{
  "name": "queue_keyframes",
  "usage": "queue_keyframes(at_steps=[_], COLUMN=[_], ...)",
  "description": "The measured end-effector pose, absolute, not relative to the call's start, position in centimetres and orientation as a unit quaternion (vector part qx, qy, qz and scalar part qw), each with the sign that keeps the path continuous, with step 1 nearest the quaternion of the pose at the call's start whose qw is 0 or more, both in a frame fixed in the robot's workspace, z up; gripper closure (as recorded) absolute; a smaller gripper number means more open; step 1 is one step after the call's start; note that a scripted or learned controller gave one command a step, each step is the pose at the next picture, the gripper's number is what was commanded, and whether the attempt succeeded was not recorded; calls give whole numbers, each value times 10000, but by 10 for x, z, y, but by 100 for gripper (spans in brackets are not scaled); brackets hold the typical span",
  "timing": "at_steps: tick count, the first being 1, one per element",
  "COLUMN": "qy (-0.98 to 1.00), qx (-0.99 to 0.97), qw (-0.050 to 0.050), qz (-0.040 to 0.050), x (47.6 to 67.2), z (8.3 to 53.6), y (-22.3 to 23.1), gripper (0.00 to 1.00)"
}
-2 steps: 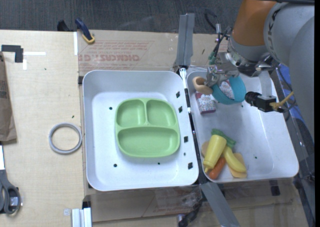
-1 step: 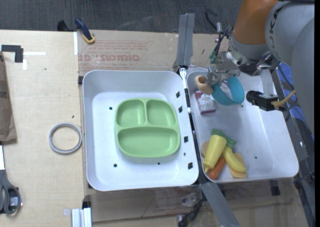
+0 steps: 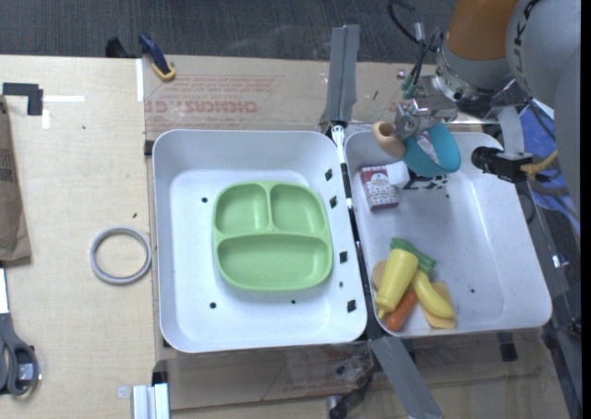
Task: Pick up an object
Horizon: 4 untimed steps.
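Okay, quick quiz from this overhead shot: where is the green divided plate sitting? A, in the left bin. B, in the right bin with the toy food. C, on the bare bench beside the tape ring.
A: the green divided plate lies flat inside the left bin, while the toy food sits in the right bin.

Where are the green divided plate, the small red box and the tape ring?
green divided plate [image 3: 273, 234]: camera view, on the wide lower compartment.
small red box [image 3: 379, 190]: camera view, on its top face.
tape ring [image 3: 96, 244]: camera view, on the ring's left edge.
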<state>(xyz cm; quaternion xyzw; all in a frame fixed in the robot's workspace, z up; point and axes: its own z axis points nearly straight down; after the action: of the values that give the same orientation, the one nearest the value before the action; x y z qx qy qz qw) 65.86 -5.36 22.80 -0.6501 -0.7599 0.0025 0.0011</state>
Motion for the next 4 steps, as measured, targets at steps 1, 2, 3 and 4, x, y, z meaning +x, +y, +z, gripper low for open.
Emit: queue_keyframes(at_steps=[1, 2, 3, 4], qy=[-7834, -7672, -7668, -7667], qx=[-6215, -6414, -6419, -6419], qw=[21, 25, 46, 37], qz=[29, 28, 50, 43], x=[658, 614, 614, 614], z=[227, 188, 194, 195], y=[-61, -73, -74, -74], gripper=[100, 100, 100, 0])
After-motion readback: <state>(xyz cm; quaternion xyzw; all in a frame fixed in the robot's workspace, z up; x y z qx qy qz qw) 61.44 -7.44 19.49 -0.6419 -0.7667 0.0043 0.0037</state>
